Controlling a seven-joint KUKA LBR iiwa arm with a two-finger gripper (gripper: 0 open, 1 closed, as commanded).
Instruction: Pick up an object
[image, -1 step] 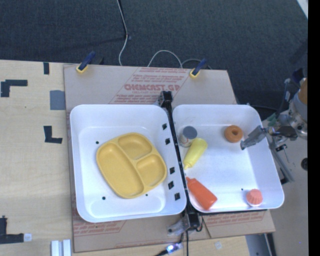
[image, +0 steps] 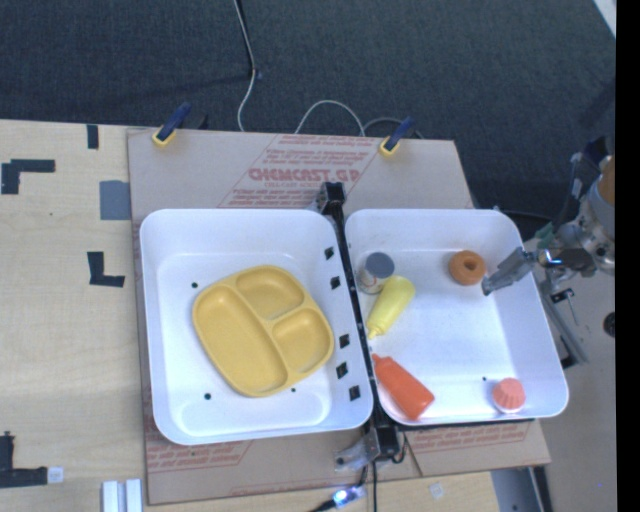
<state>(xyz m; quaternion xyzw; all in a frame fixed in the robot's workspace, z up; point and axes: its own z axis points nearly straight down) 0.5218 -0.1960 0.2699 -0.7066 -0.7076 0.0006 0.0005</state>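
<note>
Nearest the camera, at the front of the right bin (image: 525, 330): a pink ridged piece (image: 509, 395) in the front right corner, and an orange bottle (image: 403, 387) lying against the front left wall by the divider. In the left bin (image: 160, 300), a yellow divided plate (image: 262, 328) with three compartments, lying flat and turned at a slant.

Farther back in the right bin: a yellow bottle (image: 389, 305) lying tilted beside the divider, with a small grey round can (image: 377, 267) just behind its upper end. Behind and to the right, a small brown ring-shaped doughnut (image: 466, 267), lying flat on the white floor, apart from the other things.

At the right rim, level with the doughnut: the claw (image: 503, 272), dark grey, reaching in low over the bin wall from the right, slanted down and leftward. Just beside the doughnut's right, not touching it, with nothing seen between the fingers. Spread or pressed together: cannot tell. Wrist and cabling crowded at the right edge behind it.

Beyond the bins, on the bench (image: 60, 220): a brown board (image: 300, 170) held by two clamps with yellow and blue grips.
</note>
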